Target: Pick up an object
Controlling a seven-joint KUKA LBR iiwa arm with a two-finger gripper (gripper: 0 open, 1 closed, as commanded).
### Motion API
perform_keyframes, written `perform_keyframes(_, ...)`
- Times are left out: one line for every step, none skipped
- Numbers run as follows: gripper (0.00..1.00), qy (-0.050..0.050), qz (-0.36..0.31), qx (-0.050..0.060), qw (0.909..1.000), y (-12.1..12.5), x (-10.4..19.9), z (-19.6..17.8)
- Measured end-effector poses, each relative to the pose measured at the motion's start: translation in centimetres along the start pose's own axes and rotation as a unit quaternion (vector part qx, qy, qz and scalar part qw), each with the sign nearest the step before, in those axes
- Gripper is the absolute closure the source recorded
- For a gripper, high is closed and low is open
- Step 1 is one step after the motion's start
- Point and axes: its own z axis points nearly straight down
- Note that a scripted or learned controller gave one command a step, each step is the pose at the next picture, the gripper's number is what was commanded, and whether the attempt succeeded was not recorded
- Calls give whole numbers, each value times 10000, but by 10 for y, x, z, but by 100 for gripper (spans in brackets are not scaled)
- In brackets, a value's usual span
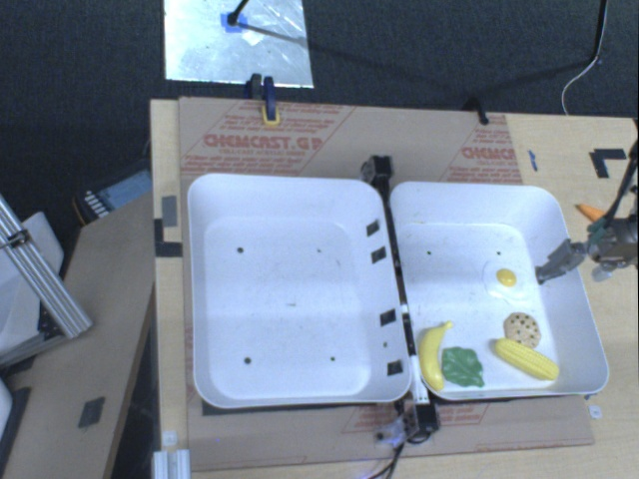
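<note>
Hand (555,263) sits at the right rim of the right bin (469,203), low over its edge; finger spacing cannot be told from this view, nothing seen in its grip. Right bin contents, all near the front: banana (431,356) against the divider with a green leafy piece (463,366) touching it, cookie (521,328), corn cob (526,359), small yellow egg-like piece (506,277) nearest the hand. Left bin (290,287) sits beside it on the desk (250,133).

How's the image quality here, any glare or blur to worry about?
Camera view: soft overall, slightly low-res; the gripper at the right bin's rim is blurry, fingers unreadable. Strong glare on the foil sheet up top. Bins evenly lit, mild shadows; banana, corn, cookie stay distinguishable.
</note>
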Motion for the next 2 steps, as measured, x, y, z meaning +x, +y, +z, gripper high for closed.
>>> perform_keyframes(0, -22, -29, -102, 9999, 28, 37, -161)
perform_keyframes(0, 1, -35, -69, 10000, -6, 90, -259)
